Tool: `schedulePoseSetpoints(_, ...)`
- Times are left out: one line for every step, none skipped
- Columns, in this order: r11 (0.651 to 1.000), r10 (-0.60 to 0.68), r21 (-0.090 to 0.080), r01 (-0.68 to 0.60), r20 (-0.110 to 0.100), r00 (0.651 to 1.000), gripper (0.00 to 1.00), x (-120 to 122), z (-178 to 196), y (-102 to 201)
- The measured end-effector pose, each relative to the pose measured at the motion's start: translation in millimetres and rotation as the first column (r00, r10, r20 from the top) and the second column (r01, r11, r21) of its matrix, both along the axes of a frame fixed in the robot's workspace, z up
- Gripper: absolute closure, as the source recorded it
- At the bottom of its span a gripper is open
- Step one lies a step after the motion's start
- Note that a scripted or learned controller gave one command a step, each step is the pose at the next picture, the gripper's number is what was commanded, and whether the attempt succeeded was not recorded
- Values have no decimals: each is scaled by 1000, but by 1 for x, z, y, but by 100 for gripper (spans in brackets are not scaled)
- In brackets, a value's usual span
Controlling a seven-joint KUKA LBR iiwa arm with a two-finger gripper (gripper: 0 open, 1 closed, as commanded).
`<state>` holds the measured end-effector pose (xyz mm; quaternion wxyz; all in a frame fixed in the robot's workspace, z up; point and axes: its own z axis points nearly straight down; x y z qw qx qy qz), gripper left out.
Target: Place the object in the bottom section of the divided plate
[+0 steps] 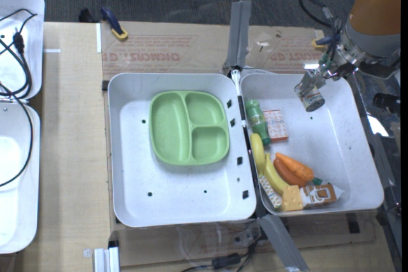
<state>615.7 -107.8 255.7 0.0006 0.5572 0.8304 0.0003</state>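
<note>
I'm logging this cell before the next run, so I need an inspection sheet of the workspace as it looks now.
Surface: two white bins side by side on a cardboard-topped bench.
Job's things: green divided plate lies flat in the left bin, nothing in its sections.
Clutter: right bin holds a green bottle, small red-and-white box, banana, carrot, cheese wedge and small carton, bunched on its left side.
Grippers: gripper hangs over the right bin's upper part, apart from the food.
Cables: black cables over the white trays at far left.
Surroundings: blue-and-yellow clamp at the bench's back edge; dark carpet beyond.
</note>
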Motion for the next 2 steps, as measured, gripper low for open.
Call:
schedulePoseSetpoints(1000,-21,-1,21,-4,1000,100,5,-66,92)
schedulePoseSetpoints(999,54,-1,-54,-1,999,100,28,-54,146)
